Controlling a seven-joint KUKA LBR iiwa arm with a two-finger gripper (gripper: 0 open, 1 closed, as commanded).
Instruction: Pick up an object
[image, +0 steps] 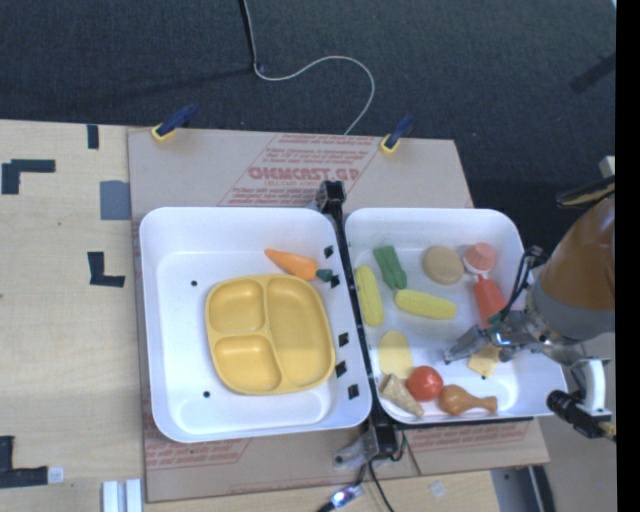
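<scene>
Two fingers (484, 350), spread apart and empty, straddle a yellow cheese wedge (483, 364) in the right bin (507, 229).

The arm (585, 285) is grey with an orange band, a black cable, and metallic jaws.

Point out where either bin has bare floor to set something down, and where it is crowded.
Left bin: bare strips border the yellow divided plate, widest along its left wall and near edge; the carrot lies behind the plate. Right bin: crowded with toy food; the gripper is low there. One small gap sits between the corn and the tomato.
</scene>
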